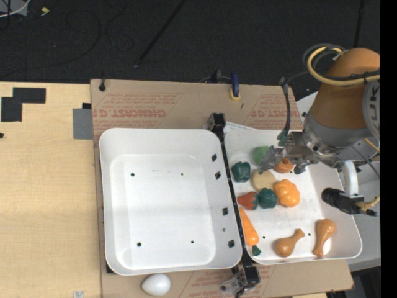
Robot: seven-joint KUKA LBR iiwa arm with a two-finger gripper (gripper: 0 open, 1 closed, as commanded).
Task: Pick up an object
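gripper [285, 161] low in right bin [347, 244] near its back edge, over small orange piece [285, 165], finger opening can't tell, touching unclear

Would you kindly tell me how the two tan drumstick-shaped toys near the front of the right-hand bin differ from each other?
The left tan drumstick toy is darker, a caramel brown; the right tan drumstick toy is paler with a whitish end. The left one lies nearly flat across the bin, its thin end pointing right and up; the right one lies more lengthwise, its fat end farthest from the front. Both rest apart on the right white bin, clear of the gripper.
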